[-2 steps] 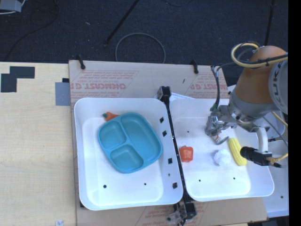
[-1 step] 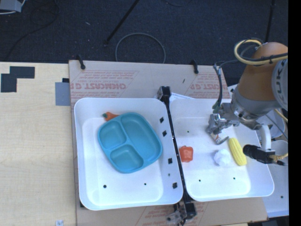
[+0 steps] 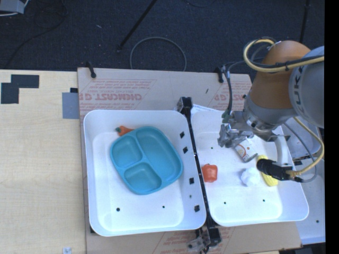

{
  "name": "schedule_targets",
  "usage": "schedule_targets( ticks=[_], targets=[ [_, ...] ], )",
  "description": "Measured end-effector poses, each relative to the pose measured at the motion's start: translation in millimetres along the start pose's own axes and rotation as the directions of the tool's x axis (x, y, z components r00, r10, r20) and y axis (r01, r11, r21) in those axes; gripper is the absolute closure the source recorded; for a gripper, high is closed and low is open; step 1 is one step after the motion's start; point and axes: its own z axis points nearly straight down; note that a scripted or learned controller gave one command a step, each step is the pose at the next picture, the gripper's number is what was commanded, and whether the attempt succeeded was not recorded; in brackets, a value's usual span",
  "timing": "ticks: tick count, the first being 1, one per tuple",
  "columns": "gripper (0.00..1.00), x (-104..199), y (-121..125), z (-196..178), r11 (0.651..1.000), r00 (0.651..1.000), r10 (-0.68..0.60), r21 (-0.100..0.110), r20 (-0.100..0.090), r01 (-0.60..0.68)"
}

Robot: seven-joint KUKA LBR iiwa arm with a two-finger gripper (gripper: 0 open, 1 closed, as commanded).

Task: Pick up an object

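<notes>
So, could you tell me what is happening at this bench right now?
A KUKA iiwa arm reaches in from the right, with its gripper low over the right bin. That bin holds a small red-orange object near the divider, a crumpled white item and a yellow item. No object can be seen in the gripper. The left bin holds a blue divided plate with a small orange piece at its upper edge.
</notes>
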Motion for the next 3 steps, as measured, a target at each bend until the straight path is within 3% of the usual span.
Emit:
schedule_targets(
  ticks=[3],
  targets=[
    [1.0,152,2,-9,1.0,1.0,-0.001,0.002,-0.001,0.001]
  ],
)
